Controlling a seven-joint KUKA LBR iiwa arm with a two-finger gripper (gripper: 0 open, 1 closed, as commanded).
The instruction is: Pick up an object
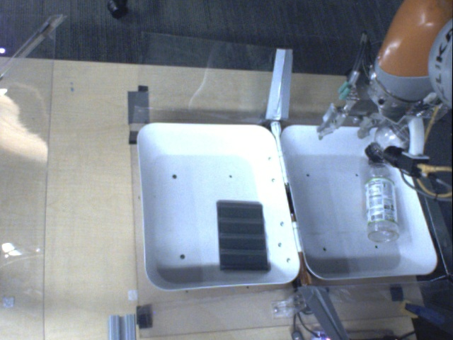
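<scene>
Hand high over the right bin, nothing in its grip yet.

The clear bottle (381,209) lies flat in the right bin (318,190), cap toward the arm; a dark ridged block (242,235) sits in the left bin (184,190). That bottle looks slick and round, so it could roll or squirt away under a pinch. The hand (340,115) hangs above the bin's far edge, tilted leftward, fingers spread apart, on the orange-banded arm (417,34).
</scene>
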